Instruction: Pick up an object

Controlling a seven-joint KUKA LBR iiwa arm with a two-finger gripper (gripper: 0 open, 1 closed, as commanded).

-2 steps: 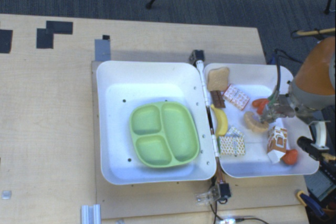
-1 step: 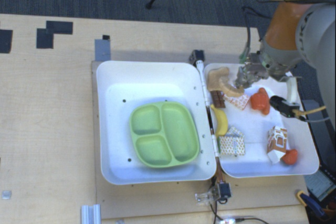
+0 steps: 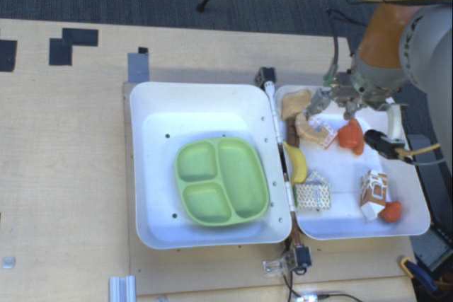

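Note:
The right bin (image 3: 409, 225) holds several objects: a tan bread-like piece (image 3: 294, 104), a clear-wrapped snack (image 3: 316, 131), an orange-red toy (image 3: 350, 136), a banana (image 3: 299, 163), a mesh-patterned packet (image 3: 312, 195), a small white and orange carton (image 3: 373, 192) and a red ball (image 3: 391, 211). My gripper (image 3: 330, 109) hangs over the far end of this bin, just above the wrapped snack and between the bread piece and the orange-red toy. Its fingers are spread open with nothing held between them.
In the left bin (image 3: 152, 152) lies a green divided plate (image 3: 221, 180). The arm's grey body and orange band (image 3: 386, 32) tower over the right bin's far right corner. Cables trail along the bin's right side.

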